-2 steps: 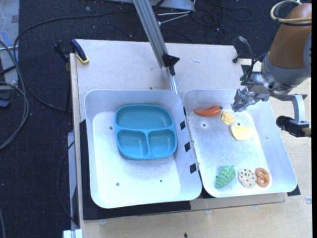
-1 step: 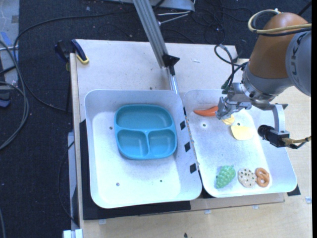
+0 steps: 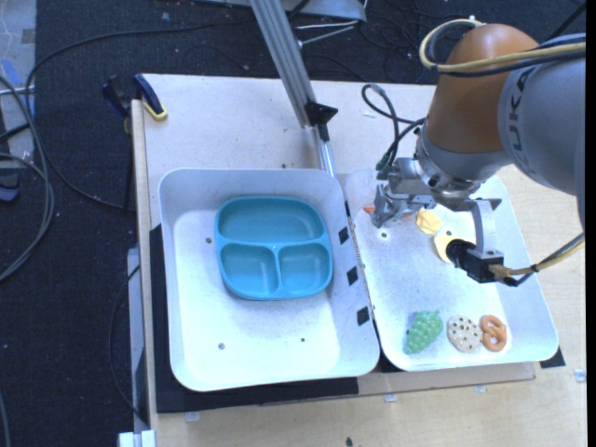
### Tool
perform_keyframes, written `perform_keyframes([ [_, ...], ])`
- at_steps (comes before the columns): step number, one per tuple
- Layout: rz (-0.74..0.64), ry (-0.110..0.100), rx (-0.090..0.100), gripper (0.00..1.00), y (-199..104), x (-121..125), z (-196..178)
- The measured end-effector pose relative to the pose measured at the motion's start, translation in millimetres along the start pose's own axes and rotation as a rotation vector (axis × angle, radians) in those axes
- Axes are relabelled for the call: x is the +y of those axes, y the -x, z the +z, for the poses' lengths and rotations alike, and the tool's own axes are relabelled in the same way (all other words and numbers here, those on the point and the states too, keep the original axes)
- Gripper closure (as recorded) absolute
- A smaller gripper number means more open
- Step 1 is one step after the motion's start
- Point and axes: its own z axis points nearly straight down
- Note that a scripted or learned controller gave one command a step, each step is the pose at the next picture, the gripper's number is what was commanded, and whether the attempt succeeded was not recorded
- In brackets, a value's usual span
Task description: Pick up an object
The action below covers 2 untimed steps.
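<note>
My gripper [image 3: 386, 209] hangs low over the far left corner of the right bin [image 3: 521, 296], under the arm's orange band. A small orange-red bit [image 3: 370, 211] shows right at its left side; whether it is held I cannot tell. A yellow object [image 3: 430, 222] lies just right of the gripper, partly hidden by the wrist, and another yellow piece [image 3: 454, 249] sits beside a black fitting. Along the bin's near edge lie a green bunch of grapes [image 3: 424, 331], a speckled cookie [image 3: 462, 333] and a pretzel [image 3: 493, 332].
The left bin [image 3: 186, 343] holds a blue divided plate [image 3: 275, 247]. A slanted metal pole [image 3: 284, 49] comes down to the bins' far junction. Black clips [image 3: 355, 273] sit along the wall between the bins. A cable [image 3: 549, 259] trails from the wrist to the right.
</note>
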Motion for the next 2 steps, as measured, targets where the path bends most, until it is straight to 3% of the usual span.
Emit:
perform_keyframes([
  [1, 0.001, -0.001, -0.001, 1.0, -46.6, -12.6, 12.1],
  [2, -0.001, 0.001, 0.0, 1.0, -94.2, -28.9, -0.1],
])
